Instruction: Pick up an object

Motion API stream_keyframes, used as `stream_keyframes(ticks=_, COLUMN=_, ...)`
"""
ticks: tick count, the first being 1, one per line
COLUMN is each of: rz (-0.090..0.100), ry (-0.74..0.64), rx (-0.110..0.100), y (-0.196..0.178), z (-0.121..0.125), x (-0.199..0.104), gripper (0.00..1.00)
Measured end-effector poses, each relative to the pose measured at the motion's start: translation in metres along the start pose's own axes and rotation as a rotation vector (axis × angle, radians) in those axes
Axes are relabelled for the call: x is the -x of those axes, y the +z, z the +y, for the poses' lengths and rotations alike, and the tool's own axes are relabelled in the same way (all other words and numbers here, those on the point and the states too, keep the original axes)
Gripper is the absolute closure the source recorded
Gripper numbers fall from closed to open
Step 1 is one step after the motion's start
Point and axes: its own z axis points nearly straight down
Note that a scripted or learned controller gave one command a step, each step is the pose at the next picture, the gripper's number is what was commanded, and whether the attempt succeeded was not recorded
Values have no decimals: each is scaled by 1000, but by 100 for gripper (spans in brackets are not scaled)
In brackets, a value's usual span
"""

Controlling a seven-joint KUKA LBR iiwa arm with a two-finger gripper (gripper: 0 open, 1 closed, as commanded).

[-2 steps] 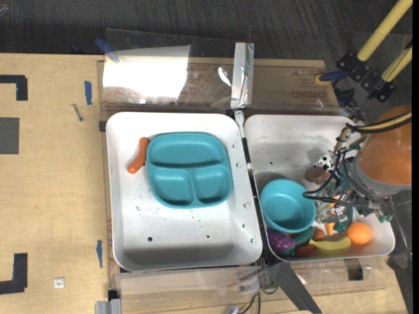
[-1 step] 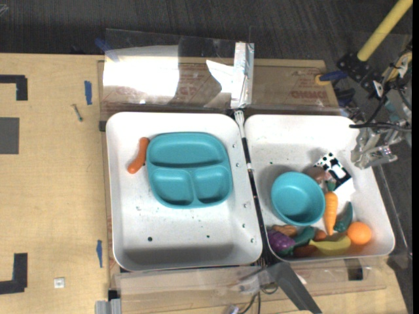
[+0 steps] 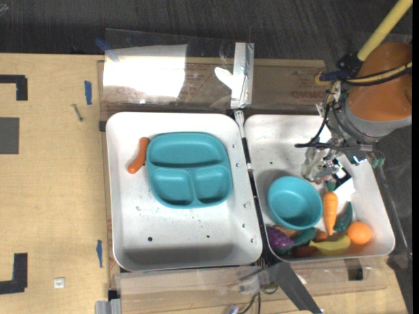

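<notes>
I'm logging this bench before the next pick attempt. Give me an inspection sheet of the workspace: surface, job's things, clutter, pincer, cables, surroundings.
Surface: two white bins, left bin and right bin, side by side on a wooden bench.
Job's things: right bin holds a teal bowl, a carrot, an orange, a banana and purple grapes; left bin holds a teal divided plate with an orange sausage beside it.
Clutter: nothing seen.
Pincer: pincer above the right bin, near the bowl; nothing seen held.
Cables: black cables and a yellow hose by the arm.
Surroundings: clear plastic sheet behind the bins.
</notes>
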Motion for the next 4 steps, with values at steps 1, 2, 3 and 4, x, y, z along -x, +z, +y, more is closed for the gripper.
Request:
stream_keyframes(ticks=1, rz=-14, ry=-156, rx=-14, y=-115, z=-89, x=22, gripper=100)
stream_keyframes(ticks=2, rz=-14, ry=-268, rx=-13, y=12, z=-82, x=43, gripper=100)
stream_keyframes(ticks=3, rz=-10, ry=-267, rx=-9, y=15, z=-82, x=42, gripper=0)
stream_keyframes(ticks=4, rz=-25, ry=-370, rx=-27, y=31, z=-49, x=23, gripper=0)
